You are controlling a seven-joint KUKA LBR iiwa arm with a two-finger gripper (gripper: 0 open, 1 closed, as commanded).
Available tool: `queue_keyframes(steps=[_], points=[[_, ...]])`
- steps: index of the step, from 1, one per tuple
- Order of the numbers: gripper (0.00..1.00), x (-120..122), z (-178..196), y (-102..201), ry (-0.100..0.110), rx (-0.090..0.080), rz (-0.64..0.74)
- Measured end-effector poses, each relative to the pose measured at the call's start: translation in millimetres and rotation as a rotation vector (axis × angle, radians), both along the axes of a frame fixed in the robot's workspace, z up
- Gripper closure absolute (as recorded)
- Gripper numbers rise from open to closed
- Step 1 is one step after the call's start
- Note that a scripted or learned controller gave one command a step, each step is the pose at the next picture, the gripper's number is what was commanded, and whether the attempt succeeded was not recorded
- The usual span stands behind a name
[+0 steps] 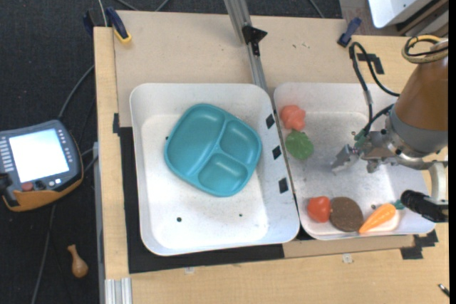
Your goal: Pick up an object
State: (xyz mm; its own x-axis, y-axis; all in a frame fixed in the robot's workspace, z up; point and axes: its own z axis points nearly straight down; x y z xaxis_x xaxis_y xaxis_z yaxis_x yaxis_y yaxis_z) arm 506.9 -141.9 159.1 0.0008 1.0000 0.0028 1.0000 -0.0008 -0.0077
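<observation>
Pale wood forms the desk [192, 46], which carries two shallow white bins side by side. The left bin [153, 224] holds a teal divided plate [212, 149], lying flat near its middle. The right bin [324, 100] holds the small things the task could take: an orange-red piece [292, 116] and a green piece [299, 145] against its left wall, and along its near edge a red tomato-like piece [319, 208], a brown oval piece [345, 213] and an orange carrot [378, 217], the last three close together. A grey arm with an orange band [426, 96] reaches in from the right, its gripper [356, 154] low over bare floor in the middle of the right bin. The fingers look slightly apart with nothing between them, though the angle makes that hard to confirm. By this showing the pick has yet to be made: every piece lies in the bin, and the gripper stands apart from all of them, nearest the green piece and the brown one. The approach, the closing and the lift are all left to do.
</observation>
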Motion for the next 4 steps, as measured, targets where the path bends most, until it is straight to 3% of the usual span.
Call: queue_keyframes(steps=[1, 2, 3, 4], points=[[0.0, -2.8, -63.3, 4.2, 0.001, 0.001, 0.001], [0.0, -1.9, -72.7, 4.7, -0.007, -0.001, 0.001], [1.0, -0.2, -60.3, 2.7, -0.015, -0.006, 0.0], [1.0, 5.6, -15.0, -2.3, -0.013, -0.004, 0.002]])
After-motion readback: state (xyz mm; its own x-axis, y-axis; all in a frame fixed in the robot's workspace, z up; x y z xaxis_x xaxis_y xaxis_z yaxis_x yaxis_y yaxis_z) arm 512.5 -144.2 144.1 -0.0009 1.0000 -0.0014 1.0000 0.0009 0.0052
